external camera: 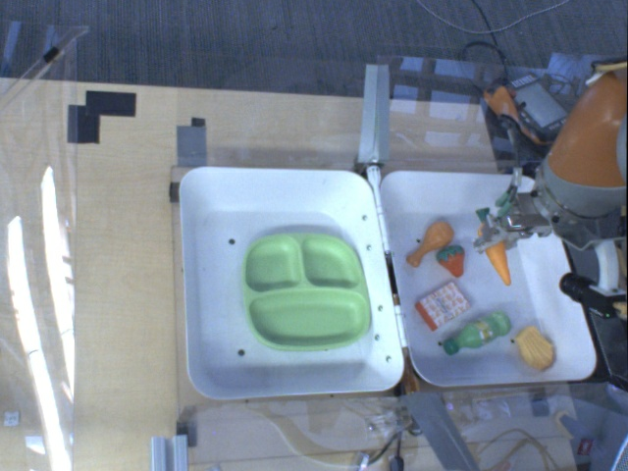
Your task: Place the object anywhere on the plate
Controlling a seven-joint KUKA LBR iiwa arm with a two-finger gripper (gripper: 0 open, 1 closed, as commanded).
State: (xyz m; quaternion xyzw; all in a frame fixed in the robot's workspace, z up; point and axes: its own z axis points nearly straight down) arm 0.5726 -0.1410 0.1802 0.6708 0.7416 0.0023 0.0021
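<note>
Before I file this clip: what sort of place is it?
Likely a robotics lab bench: two white bins, a green plate and toy food such as a carrot, with loose cables behind.

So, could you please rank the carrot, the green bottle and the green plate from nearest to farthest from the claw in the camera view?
1. The carrot, right at the claw, near the right bin's top.
2. The green bottle, lower in the same bin, towards its front edge.
3. The green plate, farthest, in the middle of the left bin.
</note>
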